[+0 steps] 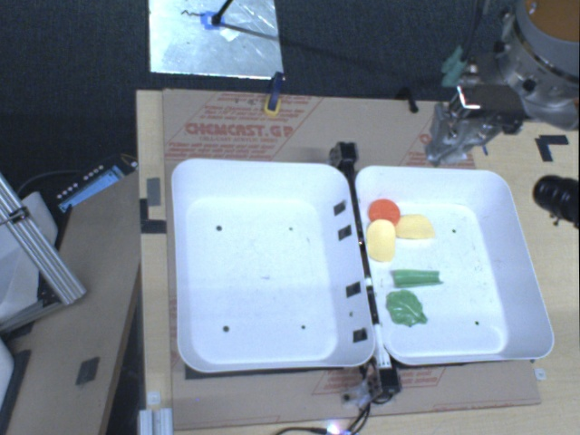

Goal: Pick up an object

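Note:
Near the left side of the right bin (507, 243) lie several small objects. An orange-red round piece (384, 210) sits farthest back, a yellow lump (416, 227) to its right and a pale yellow egg-shaped piece (381, 240) just below. A green bar (416, 278) lies in front of them, and a green leafy piece (406, 308) lies nearest the front. My gripper (450, 146) hangs above the bench just behind the right bin's back rim, apart from every object, and nothing shows between its fingers.
The left bin (208, 188) stands beside the right one, joined by a row of black clips (349, 234). A shiny metal sheet (216, 25) lies at the back left. A black knob (557, 198) sits at the right edge.

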